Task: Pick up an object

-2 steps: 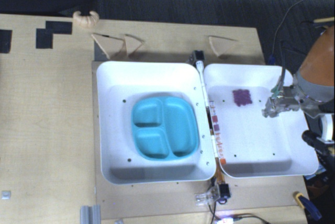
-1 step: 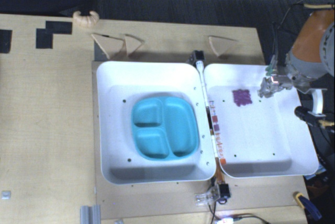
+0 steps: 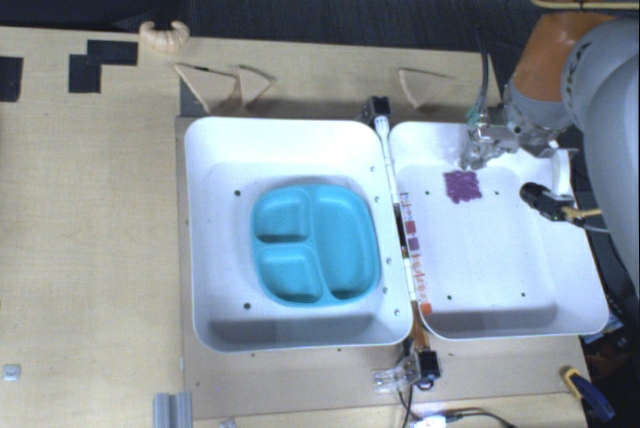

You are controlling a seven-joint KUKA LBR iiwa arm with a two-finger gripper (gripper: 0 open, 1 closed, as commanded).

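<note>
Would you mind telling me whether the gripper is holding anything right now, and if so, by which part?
Nothing is held. The gripper hangs just above the small purple object, which lies flat in the right bin.

A turquoise divided tray [image 3: 316,242] lies in the white left bin [image 3: 215,216]; a purple object [image 3: 462,186] in the white right bin [image 3: 500,276].
</note>
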